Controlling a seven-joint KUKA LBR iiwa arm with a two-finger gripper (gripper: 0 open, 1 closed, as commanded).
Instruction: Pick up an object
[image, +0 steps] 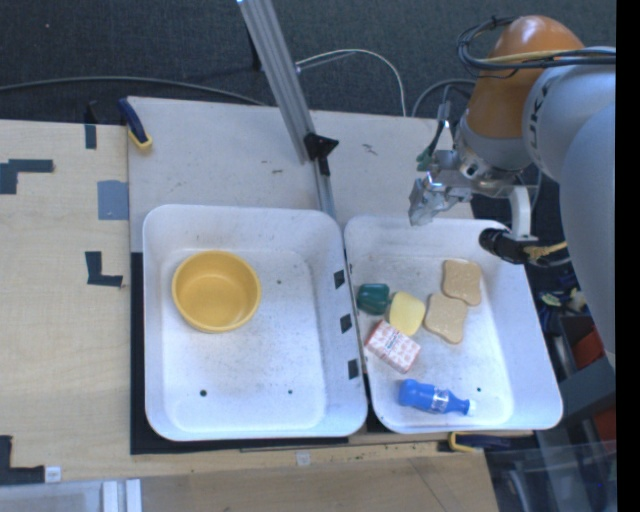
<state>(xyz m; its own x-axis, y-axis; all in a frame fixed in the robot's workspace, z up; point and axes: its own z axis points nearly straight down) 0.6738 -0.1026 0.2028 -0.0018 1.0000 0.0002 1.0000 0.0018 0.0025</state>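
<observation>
Above the back edge of the right bin (530, 330), my fingers (428, 205) hang with nothing in them; I cannot tell if they are open or closed. The things lie in front of me. The green cup (373, 296) is nearest, then the yellow block (407, 312) and 2 tan pieces (455, 298).

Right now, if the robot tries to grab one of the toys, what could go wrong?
The toys in the right bin sit bunched together. The yellow piece touches the tan slice and the red-and-white box, so the hand might bump a neighbour or pinch two at once. The blue bottle lies on its side and could roll away. The hand hangs near the bin's far rim, so it might clip that edge going down.
</observation>
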